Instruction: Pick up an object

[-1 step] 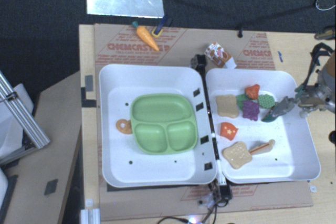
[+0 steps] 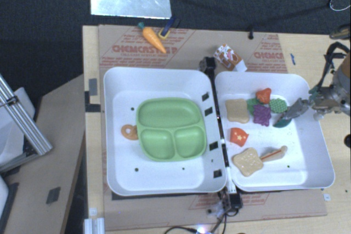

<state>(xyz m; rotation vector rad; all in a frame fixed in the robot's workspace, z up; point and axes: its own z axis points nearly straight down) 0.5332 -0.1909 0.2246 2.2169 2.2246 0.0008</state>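
One tool [image 2: 289, 113] low in right bin [image 2: 315, 172], grip state unclear, beside teal piece [image 2: 283, 122]

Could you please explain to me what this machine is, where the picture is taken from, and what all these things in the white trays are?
One camera looks down at a slant on a bench. The robot arm reaches in from the right; its gripper hangs low over the right bin, by a teal piece. I cannot tell whether it holds anything. That bin contains toy food: bread slices, a purple piece, a red piece and toast. The left bin contains a green divided plate and a small pretzel. A toy carrot lies outside.
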